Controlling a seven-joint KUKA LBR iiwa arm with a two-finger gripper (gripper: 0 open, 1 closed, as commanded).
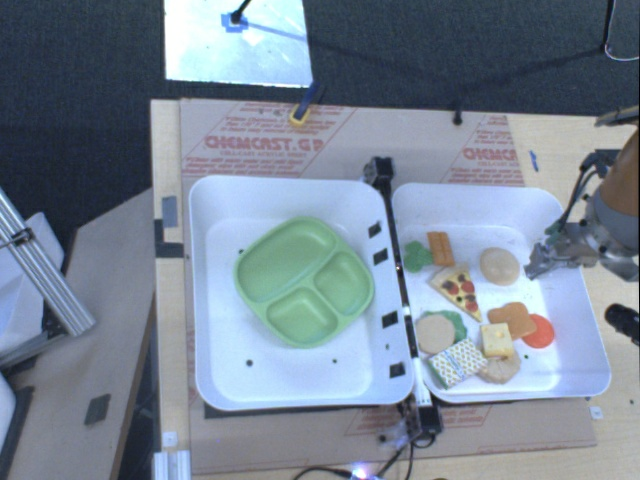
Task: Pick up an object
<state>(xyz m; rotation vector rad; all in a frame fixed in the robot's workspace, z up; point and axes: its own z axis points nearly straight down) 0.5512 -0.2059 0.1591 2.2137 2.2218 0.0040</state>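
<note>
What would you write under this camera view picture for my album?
A robot gripper hangs at the right bin of toy food, beside a green tray in the left bin.

Your desk (165, 238) carries printed cardboard (262, 140) under both bins. At twelve o'clock from the left bin (215, 208) lies a shiny metal sheet (238, 28) on dark carpet (70, 78). At nine o'clock, an aluminium rail (40, 273) (slanted). The left bin holds a green divided tray (303, 281).
</note>
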